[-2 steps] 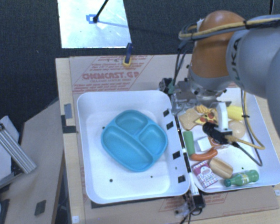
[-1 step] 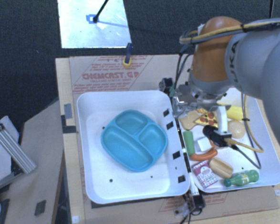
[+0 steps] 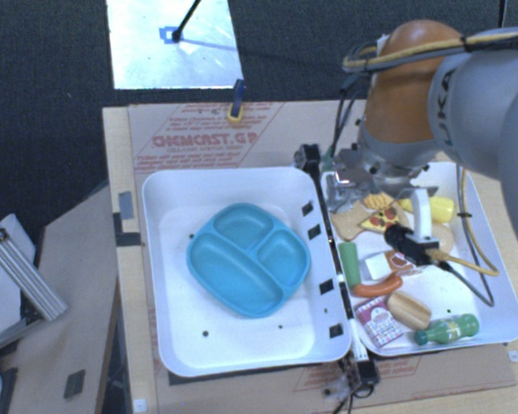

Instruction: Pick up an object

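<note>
Here, seen from above, two shallow white bins sit side by side: the left bin (image 3: pixel 171 279) holds one light-blue divided plastic plate (image 3: pixel 248 259), and the right bin (image 3: pixel 505 304) holds a heap of toy food. Counted there: one green bottle (image 3: pixel 446 329), one tan bread roll (image 3: pixel 409 309), one red sausage (image 3: pixel 378 286), one green cylinder (image 3: pixel 349 262), one pizza slice (image 3: pixel 376 213). The grey arm's gripper (image 3: pixel 350 182) hangs over the right bin's upper left corner; its grip cannot be judged.
</note>
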### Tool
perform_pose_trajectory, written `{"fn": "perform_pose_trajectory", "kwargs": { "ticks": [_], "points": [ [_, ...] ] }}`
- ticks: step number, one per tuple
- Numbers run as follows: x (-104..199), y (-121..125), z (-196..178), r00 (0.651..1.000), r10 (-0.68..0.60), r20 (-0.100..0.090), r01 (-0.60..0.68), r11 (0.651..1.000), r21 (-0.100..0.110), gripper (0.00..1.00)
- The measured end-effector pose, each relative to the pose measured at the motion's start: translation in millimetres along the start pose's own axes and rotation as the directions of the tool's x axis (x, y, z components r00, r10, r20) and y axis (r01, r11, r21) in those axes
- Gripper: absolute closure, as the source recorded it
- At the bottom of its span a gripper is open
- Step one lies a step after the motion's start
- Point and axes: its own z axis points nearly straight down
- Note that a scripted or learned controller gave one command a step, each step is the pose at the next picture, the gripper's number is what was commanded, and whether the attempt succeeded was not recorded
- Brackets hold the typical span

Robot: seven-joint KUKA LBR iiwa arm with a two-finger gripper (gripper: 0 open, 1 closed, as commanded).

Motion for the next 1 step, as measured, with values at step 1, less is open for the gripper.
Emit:
{"fn": "perform_pose_trajectory", "kwargs": {
  "ticks": [1],
  "points": [
    [2.3, -1.3, 14.5, 1.000, 0.001, 0.001, -0.001, 1.000, 0.003, 1.00]
  ]
}}
